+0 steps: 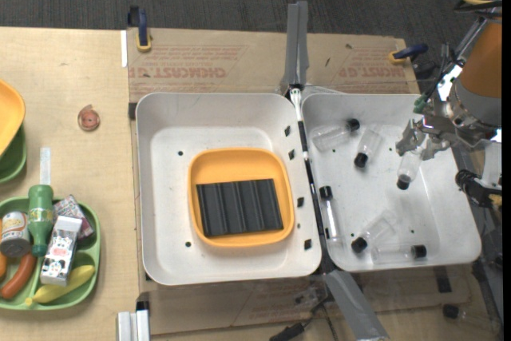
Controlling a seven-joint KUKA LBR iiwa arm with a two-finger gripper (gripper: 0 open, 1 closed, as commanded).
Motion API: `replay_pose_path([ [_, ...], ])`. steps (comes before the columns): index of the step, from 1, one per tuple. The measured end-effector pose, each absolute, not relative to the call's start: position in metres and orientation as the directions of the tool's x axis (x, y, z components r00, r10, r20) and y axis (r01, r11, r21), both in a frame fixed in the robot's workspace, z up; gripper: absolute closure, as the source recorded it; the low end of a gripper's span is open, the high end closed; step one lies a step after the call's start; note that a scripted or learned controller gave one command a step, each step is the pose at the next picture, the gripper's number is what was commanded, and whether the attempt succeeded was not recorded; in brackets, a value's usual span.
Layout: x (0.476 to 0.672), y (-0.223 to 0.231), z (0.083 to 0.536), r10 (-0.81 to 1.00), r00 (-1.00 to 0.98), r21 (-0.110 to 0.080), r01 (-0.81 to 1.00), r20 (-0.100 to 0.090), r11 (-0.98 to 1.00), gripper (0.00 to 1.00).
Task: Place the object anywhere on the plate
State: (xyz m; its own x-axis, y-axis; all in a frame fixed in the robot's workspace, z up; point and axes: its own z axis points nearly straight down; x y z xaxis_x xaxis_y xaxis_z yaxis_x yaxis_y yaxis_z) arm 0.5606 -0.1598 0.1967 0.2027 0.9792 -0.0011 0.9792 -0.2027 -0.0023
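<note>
1. Current step: pick-up. We are working at the right bin, and nothing from it is lying on the plate yet.

2. Gripper position: the gripper is hanging over the upper right part of that bin. A clear tube with a black cap is lying just beside and below it. We cannot tell whether the jaws are apart, together or clamped on that tube, so we are treating the grasp as unconfirmed.

3. Other stock: four more capped tubes are lying scattered in the same bin.

4. Target: the orange plate is sitting in the middle of the left bin, carrying a dark ribbed slab.

5. Next move, in our judgement: confirm the hold, lift clear of the bin wall, travel left across the divider, then release over the plate.
</note>
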Motion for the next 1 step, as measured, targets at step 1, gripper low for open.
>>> replay_pose_path([
  [1, 0.6351, -0.2016, 0.2326, 1.0, 0.005, -0.001, 1.0, -0.002, -0.005, 1.0],
])
